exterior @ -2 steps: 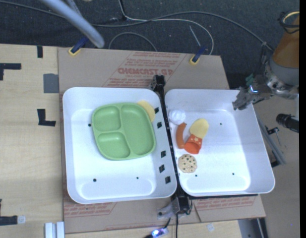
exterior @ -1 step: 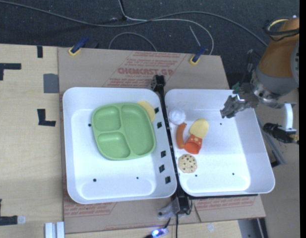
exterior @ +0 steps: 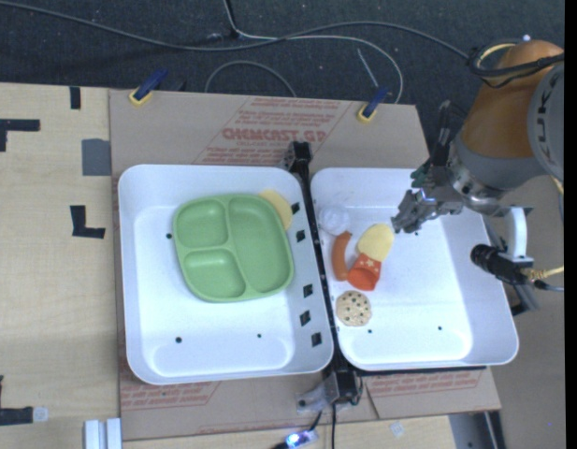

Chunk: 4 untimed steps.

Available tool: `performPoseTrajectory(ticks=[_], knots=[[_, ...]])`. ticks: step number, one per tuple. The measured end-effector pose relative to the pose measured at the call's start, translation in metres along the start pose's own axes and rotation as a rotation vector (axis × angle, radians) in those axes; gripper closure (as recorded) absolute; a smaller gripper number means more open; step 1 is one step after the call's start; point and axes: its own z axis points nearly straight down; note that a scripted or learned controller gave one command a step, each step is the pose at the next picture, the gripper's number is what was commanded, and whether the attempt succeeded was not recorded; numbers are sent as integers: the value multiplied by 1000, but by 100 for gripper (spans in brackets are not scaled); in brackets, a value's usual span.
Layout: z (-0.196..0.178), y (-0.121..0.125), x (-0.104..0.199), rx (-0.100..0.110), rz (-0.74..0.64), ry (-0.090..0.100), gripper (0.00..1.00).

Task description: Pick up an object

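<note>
on the bench we see the right bin [exterior: 484,340] holding small food toys close together. the gripper [exterior: 411,215] hangs just beside the yellow piece [exterior: 376,241], probably to reach it; we cannot tell its state.

Yellow item [exterior: 281,208] half hidden under the green plate [exterior: 234,247]; gripper [exterior: 408,219] fingers too blurred to read

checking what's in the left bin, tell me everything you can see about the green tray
The green tray is a light green, plastic-looking divided plate with rounded corners and three compartments: two smaller ones on one side and one long one on the other. It lies flat and slightly rotated in the left bin, toward the bin's far side. Nothing sits in its compartments. A yellow item peeks out at its far right corner, seemingly touching it.
</note>
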Motion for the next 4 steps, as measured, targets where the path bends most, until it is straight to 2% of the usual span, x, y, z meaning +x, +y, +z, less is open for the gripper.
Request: performPoseTrajectory(ticks=[2, 3, 4], knots=[[11, -30, 121, 1, -2, 0, 100], [13, -35, 170, 0, -2, 0, 100], [18, -52, 223, 1, -2, 0, 100]])
